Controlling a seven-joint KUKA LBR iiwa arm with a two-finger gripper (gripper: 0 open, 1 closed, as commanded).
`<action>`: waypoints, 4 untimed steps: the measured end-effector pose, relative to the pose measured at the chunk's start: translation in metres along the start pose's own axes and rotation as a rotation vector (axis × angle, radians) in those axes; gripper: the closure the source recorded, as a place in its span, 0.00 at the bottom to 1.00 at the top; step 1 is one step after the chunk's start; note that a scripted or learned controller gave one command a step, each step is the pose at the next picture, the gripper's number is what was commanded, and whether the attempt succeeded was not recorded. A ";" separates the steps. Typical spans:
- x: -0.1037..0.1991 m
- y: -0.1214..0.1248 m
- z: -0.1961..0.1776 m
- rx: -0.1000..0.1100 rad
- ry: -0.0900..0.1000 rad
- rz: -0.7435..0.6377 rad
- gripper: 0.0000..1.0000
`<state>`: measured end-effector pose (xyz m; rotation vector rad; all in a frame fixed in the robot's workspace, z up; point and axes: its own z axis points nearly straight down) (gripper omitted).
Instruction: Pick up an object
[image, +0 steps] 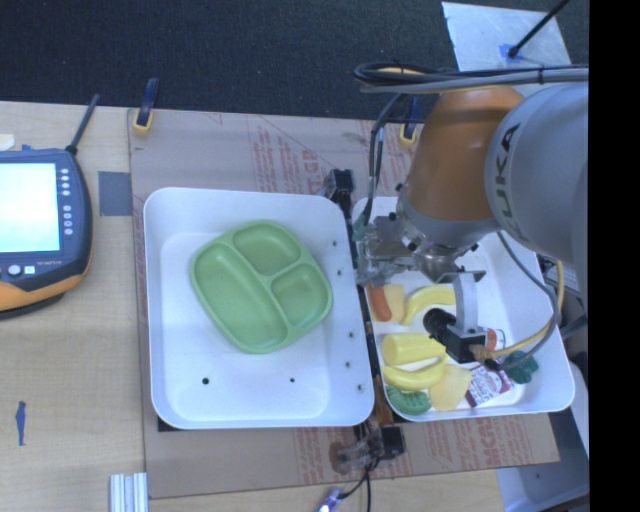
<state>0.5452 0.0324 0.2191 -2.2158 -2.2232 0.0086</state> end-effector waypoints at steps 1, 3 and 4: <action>0.000 0.000 0.000 -0.001 0.000 0.000 0.00; -0.159 0.005 0.065 -0.002 0.000 0.000 0.00; -0.168 0.033 0.128 0.000 0.001 -0.003 0.00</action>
